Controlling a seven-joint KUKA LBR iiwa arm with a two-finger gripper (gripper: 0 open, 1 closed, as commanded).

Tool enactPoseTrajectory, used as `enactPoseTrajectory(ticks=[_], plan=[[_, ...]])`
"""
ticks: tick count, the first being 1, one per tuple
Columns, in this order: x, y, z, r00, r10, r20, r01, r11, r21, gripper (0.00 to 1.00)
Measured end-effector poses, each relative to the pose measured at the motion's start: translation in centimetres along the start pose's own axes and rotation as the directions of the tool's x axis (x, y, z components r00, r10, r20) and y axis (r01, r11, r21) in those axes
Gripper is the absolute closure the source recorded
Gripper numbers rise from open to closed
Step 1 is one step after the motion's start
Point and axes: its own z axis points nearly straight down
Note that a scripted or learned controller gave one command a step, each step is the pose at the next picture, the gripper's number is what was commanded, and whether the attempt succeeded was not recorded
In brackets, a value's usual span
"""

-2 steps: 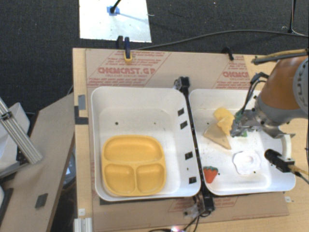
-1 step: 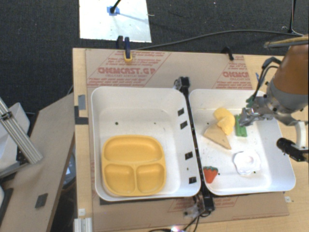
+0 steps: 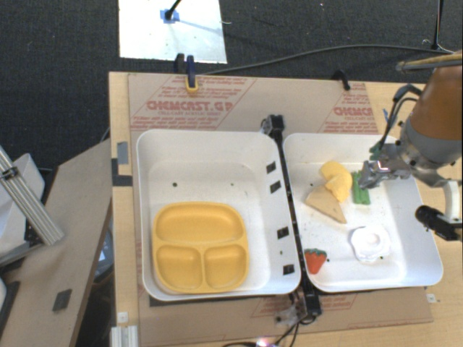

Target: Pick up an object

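right bin [image 3: 427,266]: 5 toy foods incl. strawberry [image 3: 315,260] | left bin [image 3: 155,150]: 1 yellow tray [image 3: 201,246] | gripper [image 3: 370,173] centre right, finger spread unclear

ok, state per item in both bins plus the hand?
yellow tray: flat in left bin, compartments bare
yellow pieces: right bin, touching the tan wedge
tan wedge: lying flat
green piece: right bin, under the hand
strawberry: at near rim
white round piece: lying flat
hand: low over green piece
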Motion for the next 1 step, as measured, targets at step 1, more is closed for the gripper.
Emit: enactPoseTrajectory(ticks=[1], plan=[[5.8, 1.17, -0.5, 1.0, -0.004, -0.001, 0.004, 1.0, 0.0, 1.0]])
